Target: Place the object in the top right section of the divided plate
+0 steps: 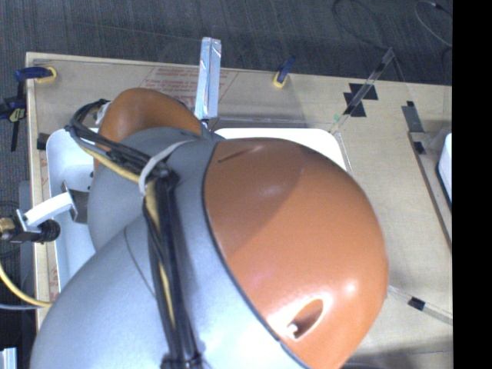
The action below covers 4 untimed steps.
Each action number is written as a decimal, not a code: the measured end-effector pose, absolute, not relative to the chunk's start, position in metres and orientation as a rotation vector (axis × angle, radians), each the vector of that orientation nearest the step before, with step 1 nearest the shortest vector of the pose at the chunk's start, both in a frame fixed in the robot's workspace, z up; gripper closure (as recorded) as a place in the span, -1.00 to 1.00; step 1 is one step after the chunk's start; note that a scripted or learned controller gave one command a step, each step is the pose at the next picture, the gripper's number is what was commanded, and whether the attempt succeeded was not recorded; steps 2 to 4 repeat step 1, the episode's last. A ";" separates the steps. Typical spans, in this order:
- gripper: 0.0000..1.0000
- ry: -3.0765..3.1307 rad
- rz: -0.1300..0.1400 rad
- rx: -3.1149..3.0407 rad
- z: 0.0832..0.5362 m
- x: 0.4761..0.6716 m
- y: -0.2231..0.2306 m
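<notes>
The arm's grey body (108,283) and its large orange band (292,237) cover most of the camera view, reaching across both bins toward the left. A second orange part of the arm (142,114) shows at the upper left, with black cables (115,152) running over it. The arm hides the divided plate, the object and what lies in the bins. Thin strips of the white bins show: the left bin's rim (58,156) and the right bin's far edge (284,135).
A clear upright divider (209,79) stands at the back between the bins. Bare bench (392,175) lies to the right, with black tape marks (360,97) and a blue clip (284,71) at the back edge. A clamp with a yellow cable (23,233) sits at the left.
</notes>
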<state>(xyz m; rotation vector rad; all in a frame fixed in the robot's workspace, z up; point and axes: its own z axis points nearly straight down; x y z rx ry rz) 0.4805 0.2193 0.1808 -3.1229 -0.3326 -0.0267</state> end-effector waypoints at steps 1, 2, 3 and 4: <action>-1.00 -0.348 -0.003 -3.110 0.112 0.489 0.227; -1.00 -0.348 -0.003 -3.110 0.112 0.489 0.227; -1.00 -0.348 -0.003 -3.110 0.112 0.489 0.227; -1.00 -0.348 -0.003 -3.110 0.112 0.489 0.227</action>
